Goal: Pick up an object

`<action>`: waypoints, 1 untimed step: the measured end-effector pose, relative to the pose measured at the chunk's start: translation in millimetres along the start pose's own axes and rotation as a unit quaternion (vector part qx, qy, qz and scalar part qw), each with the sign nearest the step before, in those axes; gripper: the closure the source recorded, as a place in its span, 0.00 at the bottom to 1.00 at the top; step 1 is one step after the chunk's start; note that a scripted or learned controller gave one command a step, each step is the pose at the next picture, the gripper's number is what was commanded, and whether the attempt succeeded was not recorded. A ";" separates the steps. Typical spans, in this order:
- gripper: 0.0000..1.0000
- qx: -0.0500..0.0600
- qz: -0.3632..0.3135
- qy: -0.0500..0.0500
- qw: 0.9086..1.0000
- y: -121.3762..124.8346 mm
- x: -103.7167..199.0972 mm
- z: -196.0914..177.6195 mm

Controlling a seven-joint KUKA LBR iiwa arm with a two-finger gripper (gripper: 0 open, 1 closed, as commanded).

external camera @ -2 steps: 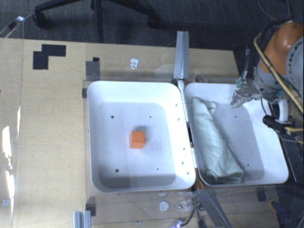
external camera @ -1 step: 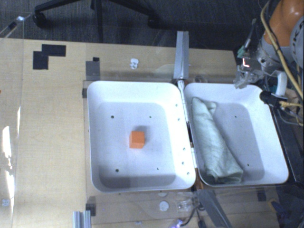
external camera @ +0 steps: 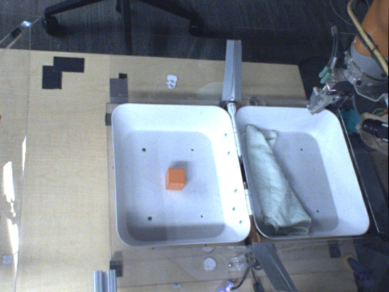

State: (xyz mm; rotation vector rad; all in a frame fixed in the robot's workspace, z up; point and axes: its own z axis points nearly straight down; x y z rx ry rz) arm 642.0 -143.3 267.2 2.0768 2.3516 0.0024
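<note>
pale wooden worktop (external camera: 61,163) under two white bins. rolled grey towel (external camera: 275,187) along right bin (external camera: 340,181). small orange cube (external camera: 175,179) mid left bin (external camera: 130,163). hand (external camera: 321,97) above right bin's far corner, grip state unclear.

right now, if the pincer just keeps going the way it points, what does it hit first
The pincer hangs over the far right corner of the right bin, tips aimed down and toward the left. Going straight on, it would probably meet that bin's bare white floor first, short of the folded cloth; depth is hard to judge from above.
</note>
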 end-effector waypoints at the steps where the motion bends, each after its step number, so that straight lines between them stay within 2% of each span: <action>1: 1.00 0.000 0.004 0.000 1.000 34.5 49.4 -44.2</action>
